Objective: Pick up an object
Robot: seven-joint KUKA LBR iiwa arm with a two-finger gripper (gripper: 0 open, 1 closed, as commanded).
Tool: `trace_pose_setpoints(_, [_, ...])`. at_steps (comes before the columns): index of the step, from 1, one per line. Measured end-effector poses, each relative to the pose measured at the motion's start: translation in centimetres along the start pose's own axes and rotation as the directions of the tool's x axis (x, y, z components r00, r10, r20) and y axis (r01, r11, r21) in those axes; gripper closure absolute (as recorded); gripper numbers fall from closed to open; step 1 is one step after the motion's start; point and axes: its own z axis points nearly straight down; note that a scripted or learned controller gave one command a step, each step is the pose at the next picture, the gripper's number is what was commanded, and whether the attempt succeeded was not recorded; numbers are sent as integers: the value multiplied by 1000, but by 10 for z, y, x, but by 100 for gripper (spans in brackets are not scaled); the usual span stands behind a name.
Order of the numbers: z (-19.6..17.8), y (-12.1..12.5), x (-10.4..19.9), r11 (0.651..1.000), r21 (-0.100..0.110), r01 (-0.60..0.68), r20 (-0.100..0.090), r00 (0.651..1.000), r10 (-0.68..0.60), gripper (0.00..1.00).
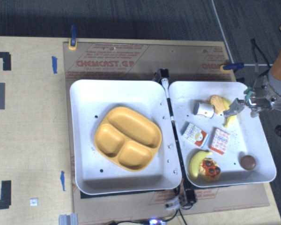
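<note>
The right bin [267, 165] holds a loose scatter of small things, likely tipped in so the arm can take any one. Nearest the gripper [235, 108] are a yellow piece [229, 121] just at its 6 o'clock and a tan shell-like lump [218, 102] at its 9 o'clock, with a small metal can [204, 109] beyond. Two little cartons [195, 134] [219, 140], a banana [196, 162] and a brown disc [247, 161] lie lower, toward 6 o'clock. Whether the claw is parted or pinched cannot be told; nothing shows between its tips. The left bin [79, 97] carries a yellow divided tray [127, 138].
</note>
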Motion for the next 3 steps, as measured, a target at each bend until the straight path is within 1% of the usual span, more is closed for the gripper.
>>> trace_pose_setpoints(1, [98, -48, 23, 1000, -4, -1, 2, 1000, 1, 0])
trace_pose_setpoints(2, [106, -87, 89, 1000, -4, 1, -1, 1000, -1, 0])
trace_pose_setpoints(3, [106, -86, 98, 1000, -6, -1, 3, 1000, 1, 0])
